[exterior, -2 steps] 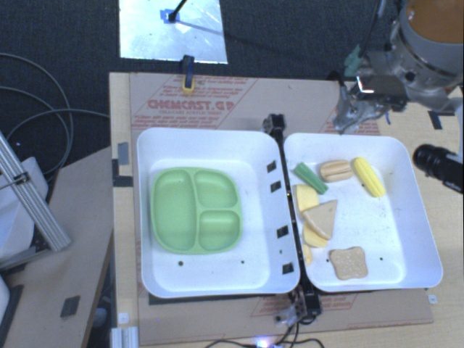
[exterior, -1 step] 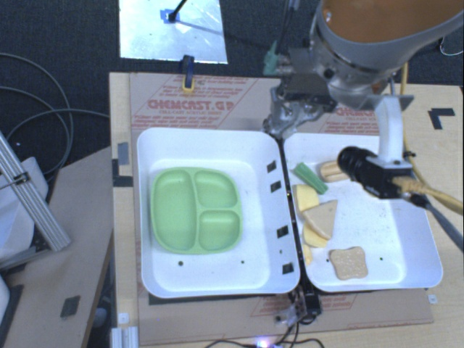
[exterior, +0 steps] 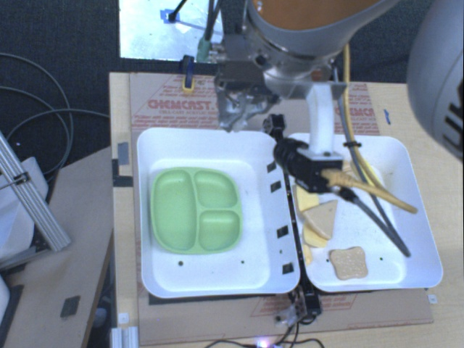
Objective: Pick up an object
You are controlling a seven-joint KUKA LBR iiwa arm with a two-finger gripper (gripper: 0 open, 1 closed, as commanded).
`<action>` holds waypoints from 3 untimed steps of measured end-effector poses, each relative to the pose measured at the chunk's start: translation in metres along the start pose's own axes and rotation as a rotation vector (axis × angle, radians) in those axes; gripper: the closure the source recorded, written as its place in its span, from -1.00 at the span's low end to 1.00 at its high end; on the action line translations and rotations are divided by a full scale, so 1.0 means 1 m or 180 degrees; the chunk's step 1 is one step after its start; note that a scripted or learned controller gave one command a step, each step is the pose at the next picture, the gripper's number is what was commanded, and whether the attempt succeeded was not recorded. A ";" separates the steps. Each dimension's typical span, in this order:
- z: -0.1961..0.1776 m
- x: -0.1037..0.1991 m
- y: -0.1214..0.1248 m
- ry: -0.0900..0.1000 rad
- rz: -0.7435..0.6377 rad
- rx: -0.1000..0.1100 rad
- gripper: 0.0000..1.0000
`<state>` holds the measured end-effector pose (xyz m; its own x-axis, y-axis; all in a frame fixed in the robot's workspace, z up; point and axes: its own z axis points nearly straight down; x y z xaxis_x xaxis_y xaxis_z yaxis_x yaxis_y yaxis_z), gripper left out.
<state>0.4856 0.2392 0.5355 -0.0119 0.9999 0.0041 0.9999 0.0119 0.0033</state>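
The arm reached in over the far edge of the two white bins, its orange-banded wrist filling the top of the view, and the end effector (exterior: 235, 114) hung just above the back rim of the left bin (exterior: 217, 140). Its metal tip was dark and blurred against the cardboard, so whether it was open or closed could not be told, and nothing could be seen caught in it.

The things to pick lay apart by bin. A green divided plate (exterior: 195, 209) sat flat in the middle of the left bin, probably too broad and shallow for an easy pinch. In the right bin (exterior: 424, 259) lay a toast slice (exterior: 349, 263) near the front, a pale cheese-like wedge (exterior: 321, 216) just behind it, and some long yellow and grey utensils (exterior: 377, 194) lying slantwise across the floor. Black clips (exterior: 279, 187) held the bins together along their shared wall, likely to stop them sliding on the worktop (exterior: 80, 194) under a push.
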 end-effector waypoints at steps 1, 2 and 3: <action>0.064 -0.058 0.000 -0.0019 0.0050 0.0023 1.00; 0.049 -0.055 0.001 -0.0007 0.0017 -0.0006 1.00; 0.223 -0.056 0.013 -0.0030 0.0040 0.0054 1.00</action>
<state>0.5001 0.1838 0.3127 0.0007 1.0000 -0.0055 0.9999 -0.0008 -0.0136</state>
